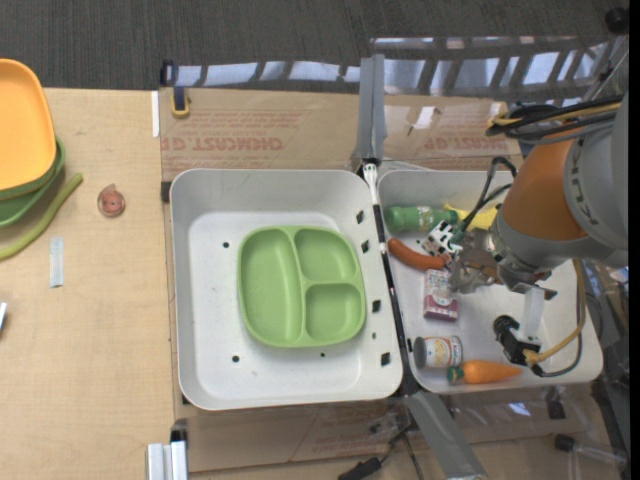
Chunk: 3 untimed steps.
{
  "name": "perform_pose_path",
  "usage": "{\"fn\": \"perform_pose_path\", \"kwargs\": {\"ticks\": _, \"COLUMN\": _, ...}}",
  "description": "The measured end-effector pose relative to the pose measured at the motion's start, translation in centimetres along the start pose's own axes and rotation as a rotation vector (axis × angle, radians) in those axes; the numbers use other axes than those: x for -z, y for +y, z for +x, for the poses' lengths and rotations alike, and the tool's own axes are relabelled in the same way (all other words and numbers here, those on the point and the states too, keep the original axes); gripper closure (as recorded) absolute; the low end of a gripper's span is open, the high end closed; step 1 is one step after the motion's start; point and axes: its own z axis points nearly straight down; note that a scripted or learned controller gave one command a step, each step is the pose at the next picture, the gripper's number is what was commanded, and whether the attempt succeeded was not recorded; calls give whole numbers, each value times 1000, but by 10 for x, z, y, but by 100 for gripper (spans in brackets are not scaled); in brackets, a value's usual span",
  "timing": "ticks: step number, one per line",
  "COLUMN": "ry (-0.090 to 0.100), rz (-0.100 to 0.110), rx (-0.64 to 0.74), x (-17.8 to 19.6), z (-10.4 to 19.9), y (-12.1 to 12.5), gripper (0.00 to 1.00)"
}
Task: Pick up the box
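— Where's the box point(441, 296)?

— In the right bin point(590, 353), lying flat near its left wall, long axis running far to near. A carrot point(488, 372) and a jar point(438, 351) sit nearer, a green bottle point(416, 217) farther.

— And the tool point(466, 274)?

— Just right of the box's far end, low over it — so the box lies left and slightly near. Spread or pressed together, I cannot tell.

Cardboard sheet point(240, 128): "CHEMCAST GP", printed upside down.
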Motion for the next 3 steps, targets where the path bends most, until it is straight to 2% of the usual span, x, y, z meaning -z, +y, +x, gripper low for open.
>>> {"fn": "perform_pose_path", "kwargs": {"ticks": 1, "ry": 0, "rz": 1, "rx": 0, "x": 0, "z": 0, "y": 0, "gripper": 0}}
{"fn": "perform_pose_path", "kwargs": {"ticks": 2, "ry": 0, "rz": -3, "rx": 39, "x": -9, "z": 2, "y": -9, "gripper": 0}}
{"fn": "perform_pose_path", "kwargs": {"ticks": 3, "ry": 1, "rz": -2, "rx": 37, "x": 0, "z": 1, "y": -8, "gripper": 100}}
